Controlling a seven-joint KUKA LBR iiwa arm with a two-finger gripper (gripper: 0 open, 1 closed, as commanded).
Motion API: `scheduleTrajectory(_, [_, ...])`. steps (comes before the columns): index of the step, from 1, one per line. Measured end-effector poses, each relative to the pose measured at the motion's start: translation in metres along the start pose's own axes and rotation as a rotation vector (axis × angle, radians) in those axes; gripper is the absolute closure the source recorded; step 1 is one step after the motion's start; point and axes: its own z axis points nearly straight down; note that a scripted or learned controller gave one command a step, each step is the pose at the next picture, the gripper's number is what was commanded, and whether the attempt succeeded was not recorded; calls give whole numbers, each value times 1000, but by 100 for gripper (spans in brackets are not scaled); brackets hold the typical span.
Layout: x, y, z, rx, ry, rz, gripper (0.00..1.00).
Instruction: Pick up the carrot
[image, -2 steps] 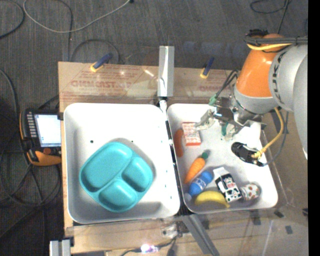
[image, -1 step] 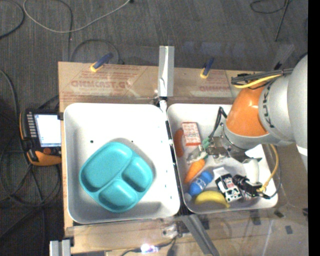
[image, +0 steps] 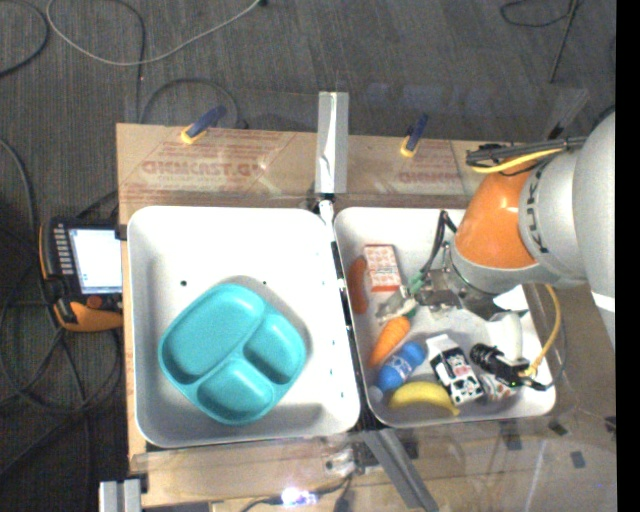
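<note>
Because the carrot (image: 390, 340) lies on a slant in the right-hand bin (image: 535, 407), its upper end right by my pincer (image: 408, 303) and its body running away from me toward the bin's near rim, I judge this grasp a delicate one. I cannot tell how wide my pincer is set, nor whether it has hold of anything; the carrot looks to rest on the bin floor. The main hazard, as I see it, is catching only the carrot's end: a smooth, tapered root taken so far off its middle could pivot or slide out as I lift. Crowding adds to it. Just past the carrot's lower end sits a blue bottle (image: 401, 365), close to touching it, and beyond that a banana (image: 420, 395); a nudged carrot could roll against them or wedge there. On the far side of my pincer lies a small red-and-white carton (image: 381, 268), and beside it, along the wall between the bins, a red sausage-like thing (image: 357, 283); closing askew might take one of these instead. The teal divided plate (image: 235, 350) in the other bin (image: 160, 250) is well apart and no concern.
</note>
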Motion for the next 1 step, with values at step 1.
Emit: scheduleTrajectory(1, [-2, 2, -10, -5, -2, 2, 100])
